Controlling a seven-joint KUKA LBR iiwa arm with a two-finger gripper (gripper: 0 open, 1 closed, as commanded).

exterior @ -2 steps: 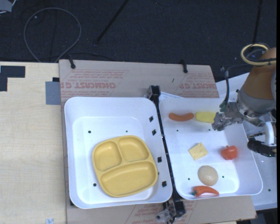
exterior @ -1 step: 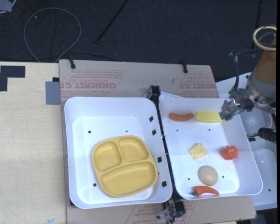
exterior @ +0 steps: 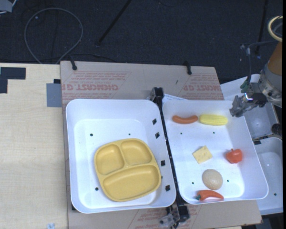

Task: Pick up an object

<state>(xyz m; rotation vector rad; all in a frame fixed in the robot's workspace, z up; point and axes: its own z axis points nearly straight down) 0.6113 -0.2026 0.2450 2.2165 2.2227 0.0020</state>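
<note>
The right white bin (exterior: 248, 142) holds several toy foods: an orange-red sausage (exterior: 185, 119), a yellow corn cob (exterior: 213, 120), a pale yellow cheese cube (exterior: 202, 154), a red tomato (exterior: 234, 156), a beige egg-shaped piece (exterior: 212, 179) and a red-orange chili pepper (exterior: 210, 196). My gripper (exterior: 240, 105) hangs at the bin's upper right corner, just outside its rim, to the right of the corn cob. Nothing shows between its fingers.
The left white bin (exterior: 81, 123) holds a yellow three-compartment plate (exterior: 127, 169). A black clip strip (exterior: 163, 142) runs between the bins. Cardboard lies under both, and a wooden bench top (exterior: 24, 147) spreads to the left.
</note>
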